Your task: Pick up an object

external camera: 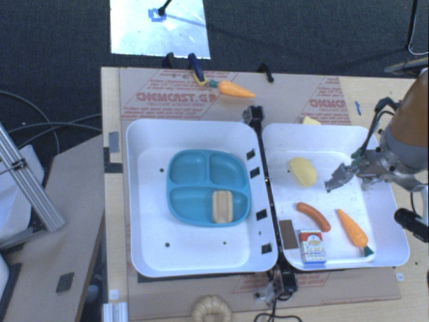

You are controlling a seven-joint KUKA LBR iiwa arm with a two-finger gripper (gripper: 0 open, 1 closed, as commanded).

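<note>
The gripper [337, 178] hangs over the right bin [385, 253], whether clenched or released I cannot tell, with nothing seen in its grasp. The yellow lemon-like piece [303, 171] lies just beside it, the sausage [313, 216] and carrot [352, 228] nearer the front – all close together. A descent between them could nudge one aside and close on air – the rounded piece would likely roll
</note>
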